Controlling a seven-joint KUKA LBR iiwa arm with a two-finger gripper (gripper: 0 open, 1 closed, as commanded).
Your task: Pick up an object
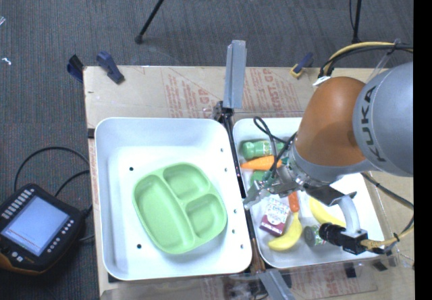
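Two shallow white bins sit side by side on a cardboard-topped bench, seen from above at a slant. The left bin (108,157) holds one thing, a pale green divided plate (179,207) with three compartments, lying flat near the middle. The right bin (378,214) holds a small heap of toy food and packets: a green bottle-like item (255,149) at the far end, an orange carrot (256,164) just in front of it, a small packet with a white and maroon label (273,216), a yellow banana (289,236) near the front edge, and a second yellow piece (322,211) beside it. A grey robot arm with an orange band (331,131) reaches in from the right and hangs over this right bin, covering much of it. Its gripper (270,185) points down toward the heap, close to the carrot and the packet, near the wall shared by the bins. Whether it is spread or closed cannot be told, since the wrist hides its tip. Nothing is visibly held, and every item appears to lie in the bin. Judging by this, the pick is not yet done: the arm is over its target area, but gripping and lifting remain.
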